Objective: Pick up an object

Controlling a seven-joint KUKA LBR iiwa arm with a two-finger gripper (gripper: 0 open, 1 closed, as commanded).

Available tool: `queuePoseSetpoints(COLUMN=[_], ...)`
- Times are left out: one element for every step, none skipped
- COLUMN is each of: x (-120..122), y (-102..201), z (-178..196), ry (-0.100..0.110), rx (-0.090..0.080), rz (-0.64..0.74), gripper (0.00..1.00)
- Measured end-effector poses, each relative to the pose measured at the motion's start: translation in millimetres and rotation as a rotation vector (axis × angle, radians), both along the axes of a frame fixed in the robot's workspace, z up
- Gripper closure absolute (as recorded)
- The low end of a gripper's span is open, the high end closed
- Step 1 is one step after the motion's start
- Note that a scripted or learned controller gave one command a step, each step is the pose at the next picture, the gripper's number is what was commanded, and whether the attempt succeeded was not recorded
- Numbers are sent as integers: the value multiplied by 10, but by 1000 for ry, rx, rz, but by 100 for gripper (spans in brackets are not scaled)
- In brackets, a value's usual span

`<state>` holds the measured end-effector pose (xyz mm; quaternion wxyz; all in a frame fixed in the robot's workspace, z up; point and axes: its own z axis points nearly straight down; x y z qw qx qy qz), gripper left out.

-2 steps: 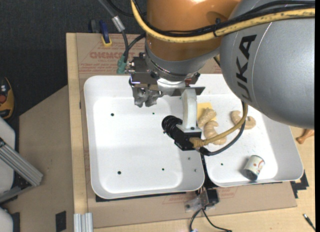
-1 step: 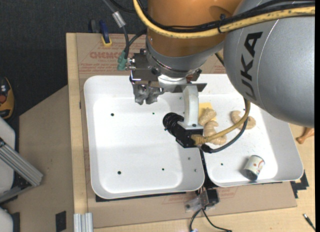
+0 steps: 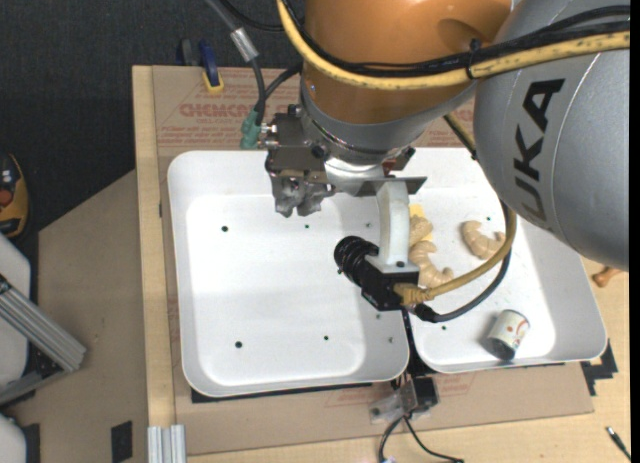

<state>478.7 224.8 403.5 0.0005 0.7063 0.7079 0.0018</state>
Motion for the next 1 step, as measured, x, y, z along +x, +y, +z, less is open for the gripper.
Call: queuePoseSetpoints(x=[9], y=[6], z=[99], ry=[-2], rx=[0], rz=[1], gripper=[100])
